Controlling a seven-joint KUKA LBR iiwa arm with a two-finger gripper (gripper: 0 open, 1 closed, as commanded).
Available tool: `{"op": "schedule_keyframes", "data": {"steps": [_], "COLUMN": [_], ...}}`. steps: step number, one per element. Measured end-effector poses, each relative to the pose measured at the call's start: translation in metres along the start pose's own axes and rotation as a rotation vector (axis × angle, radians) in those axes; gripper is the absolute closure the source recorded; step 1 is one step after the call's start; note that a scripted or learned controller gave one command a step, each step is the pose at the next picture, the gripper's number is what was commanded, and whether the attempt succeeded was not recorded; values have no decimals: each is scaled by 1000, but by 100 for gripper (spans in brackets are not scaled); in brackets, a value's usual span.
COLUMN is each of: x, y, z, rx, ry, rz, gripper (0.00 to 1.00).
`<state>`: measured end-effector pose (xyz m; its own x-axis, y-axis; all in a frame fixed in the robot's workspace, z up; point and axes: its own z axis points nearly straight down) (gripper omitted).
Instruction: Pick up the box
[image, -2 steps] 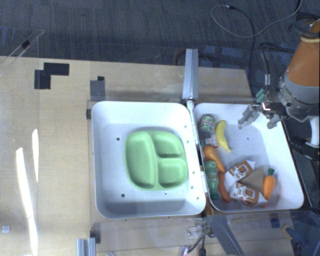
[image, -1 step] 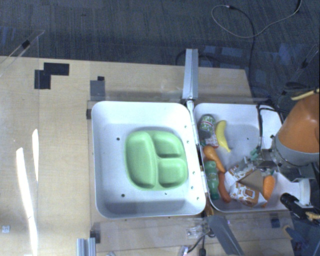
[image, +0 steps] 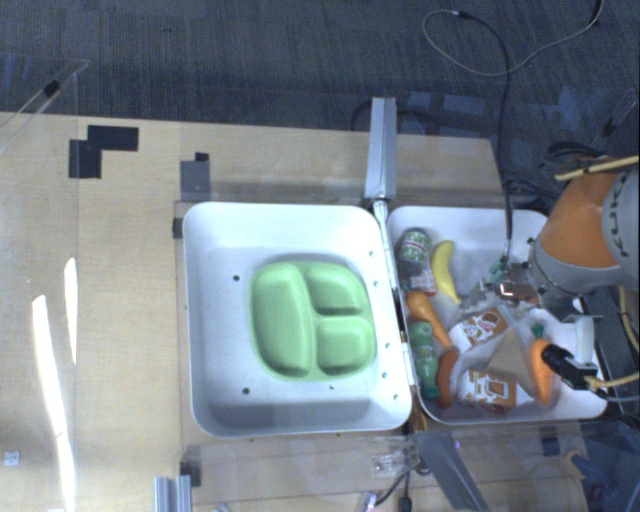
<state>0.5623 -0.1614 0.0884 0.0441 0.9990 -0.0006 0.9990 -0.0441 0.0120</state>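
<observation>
Reaches in from the right over the right bin (image: 470, 222), arm (image: 590, 235) covering that bin's far right corner. Gripper (image: 515, 290) low among clutter, too small and blurred to tell its state or any hold. Box (image: 487, 390) lying near the front wall, beside a carrot (image: 541, 368); banana (image: 444, 270) and can (image: 414, 246) further back. Green divided tray (image: 312, 318) in the left bin (image: 205, 330).

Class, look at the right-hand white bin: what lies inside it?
Inside the right-hand white bin lie a yellow banana, a green can, an orange carrot and small printed boxes. The grey and orange arm covers the bin's right side.
</observation>
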Motion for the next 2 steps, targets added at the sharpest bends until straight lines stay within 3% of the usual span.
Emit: {"op": "schedule_keyframes", "data": {"steps": [1, 2], "x": [1, 1], "y": [1, 1], "z": [-10, -10], "rx": [0, 1], "ry": [2, 3], "rz": [-2, -2], "gripper": [100, 0]}}
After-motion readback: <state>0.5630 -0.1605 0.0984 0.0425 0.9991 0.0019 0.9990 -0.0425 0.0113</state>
